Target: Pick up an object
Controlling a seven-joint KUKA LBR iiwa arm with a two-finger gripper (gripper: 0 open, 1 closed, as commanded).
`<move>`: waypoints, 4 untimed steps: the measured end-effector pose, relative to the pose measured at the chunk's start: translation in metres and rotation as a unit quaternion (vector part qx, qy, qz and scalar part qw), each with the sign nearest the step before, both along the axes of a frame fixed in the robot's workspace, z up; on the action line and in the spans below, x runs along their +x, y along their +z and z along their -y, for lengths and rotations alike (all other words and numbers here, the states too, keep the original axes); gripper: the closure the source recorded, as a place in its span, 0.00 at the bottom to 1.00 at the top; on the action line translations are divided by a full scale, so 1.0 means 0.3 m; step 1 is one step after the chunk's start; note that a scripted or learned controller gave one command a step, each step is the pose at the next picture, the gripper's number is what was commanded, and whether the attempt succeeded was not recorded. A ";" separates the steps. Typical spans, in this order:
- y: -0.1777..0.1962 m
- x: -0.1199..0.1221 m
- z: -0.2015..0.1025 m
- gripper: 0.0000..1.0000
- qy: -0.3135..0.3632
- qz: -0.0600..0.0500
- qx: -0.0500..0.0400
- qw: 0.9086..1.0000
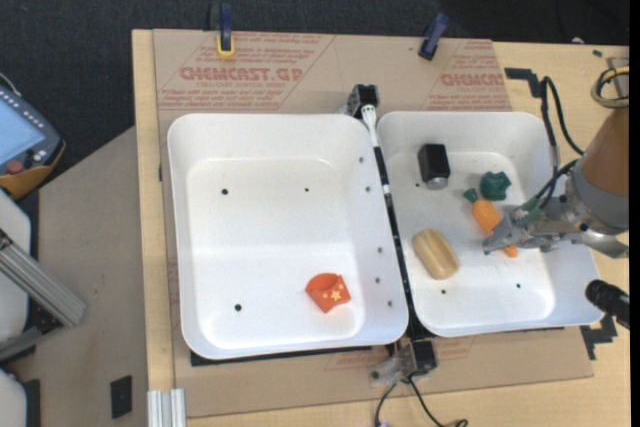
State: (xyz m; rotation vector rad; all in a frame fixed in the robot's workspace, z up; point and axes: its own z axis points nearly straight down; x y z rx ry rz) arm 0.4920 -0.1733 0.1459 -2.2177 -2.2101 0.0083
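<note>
The right bin holds a black block, a teal lump, an orange piece and a tan oblong piece. My gripper reaches in from the right and sits low in this bin, just right of and below the orange piece and close against it. A small orange bit shows under the gripper's tip. The tan piece lies to the gripper's left, apart from it. In the left bin a red-orange block with a yellow star rests near the front.
A black divider rail runs between the two bins. Cables trail along the right bin's far right side. Clamps hold the cardboard at the back edge.
</note>
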 end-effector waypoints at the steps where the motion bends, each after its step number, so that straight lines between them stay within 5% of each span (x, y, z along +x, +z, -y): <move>1: -0.213 0.229 -0.028 0.00 0.004 0.006 0.000 1.000; 2: -0.170 0.221 -0.021 1.00 0.002 0.006 -0.002 1.000; 3: -0.068 0.177 -0.255 1.00 0.004 0.005 -0.001 1.000; 4: 0.138 -0.029 -0.455 1.00 0.004 0.004 0.000 1.000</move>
